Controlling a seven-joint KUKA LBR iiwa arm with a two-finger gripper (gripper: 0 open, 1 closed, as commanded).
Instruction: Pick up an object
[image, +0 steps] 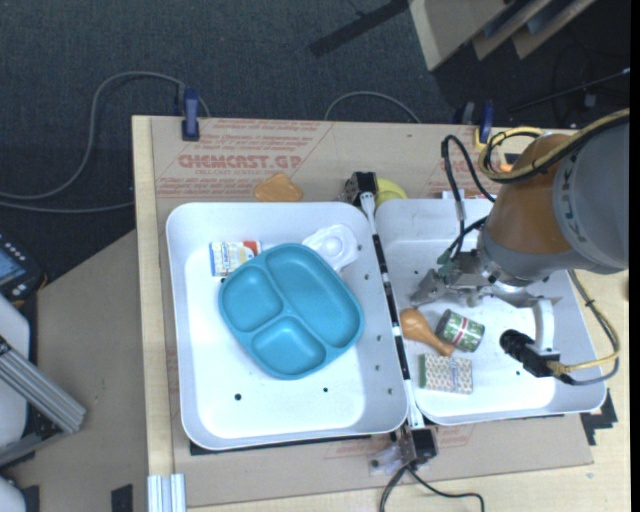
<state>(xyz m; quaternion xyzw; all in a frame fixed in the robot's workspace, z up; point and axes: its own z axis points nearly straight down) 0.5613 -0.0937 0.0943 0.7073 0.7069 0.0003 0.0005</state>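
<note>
"CHEMCAST GP" on bench board (240, 160)

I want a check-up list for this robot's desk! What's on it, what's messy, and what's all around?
Surface: wooden bench bearing the left bin and the right bin.
Job's things: in the right bin, a green can, a brown pear-shaped toy and a patterned packet. In the left bin, a blue divided plate, a small carton and a white lid.
Clutter: an orange lump and a yellow ball behind the bins.
Tool: tool low over the right bin, above the can.
Cables: grey cable across the floor.
Surroundings: dark carpet.
</note>
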